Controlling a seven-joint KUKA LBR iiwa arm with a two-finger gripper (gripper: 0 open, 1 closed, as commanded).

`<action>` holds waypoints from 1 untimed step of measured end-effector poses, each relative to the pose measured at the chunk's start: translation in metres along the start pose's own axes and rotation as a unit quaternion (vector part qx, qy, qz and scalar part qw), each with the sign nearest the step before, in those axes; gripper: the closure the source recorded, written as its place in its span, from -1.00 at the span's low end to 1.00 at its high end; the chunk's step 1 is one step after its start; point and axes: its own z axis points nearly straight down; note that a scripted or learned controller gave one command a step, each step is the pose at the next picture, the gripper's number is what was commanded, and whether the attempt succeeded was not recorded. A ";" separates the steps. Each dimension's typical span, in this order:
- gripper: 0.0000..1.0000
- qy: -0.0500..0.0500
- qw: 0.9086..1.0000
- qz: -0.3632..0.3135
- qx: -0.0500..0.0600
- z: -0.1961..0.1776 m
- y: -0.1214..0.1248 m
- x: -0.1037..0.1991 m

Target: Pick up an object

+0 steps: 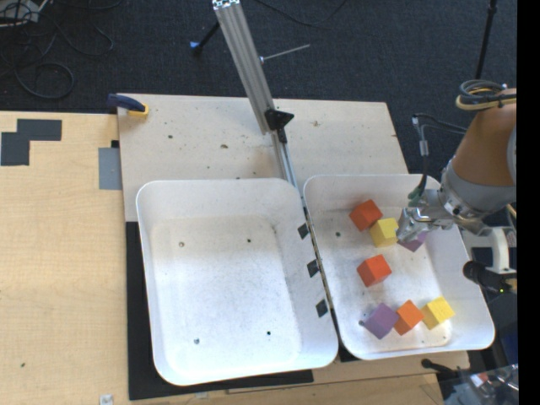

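Note:
The right bin (pixel 346 332) holds several small cubes. An orange cube (pixel 365 214) and a yellow cube (pixel 386 231) lie near its far side, with a purple cube (pixel 413 241) just right of the yellow one. Another orange cube (pixel 374 270) sits mid-bin. Along the near edge lie a purple cube (pixel 380 320), an orange cube (pixel 408 315) and a yellow cube (pixel 438 311). My gripper (pixel 415 224) hangs low over the purple cube beside the yellow one, reaching in from the right. The wrist hides how the fingers meet the cube.
The left bin (pixel 219 277) lies beside the right one, with black clips on the shared rim. A slanted aluminium post (pixel 250 66) rises behind the bins. A blue and yellow clamp (pixel 128 104) sits at the board's far left corner.

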 end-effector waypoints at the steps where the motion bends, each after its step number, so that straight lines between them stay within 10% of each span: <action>1: 1.00 0.000 1.000 -0.003 0.000 -0.040 0.001 -0.001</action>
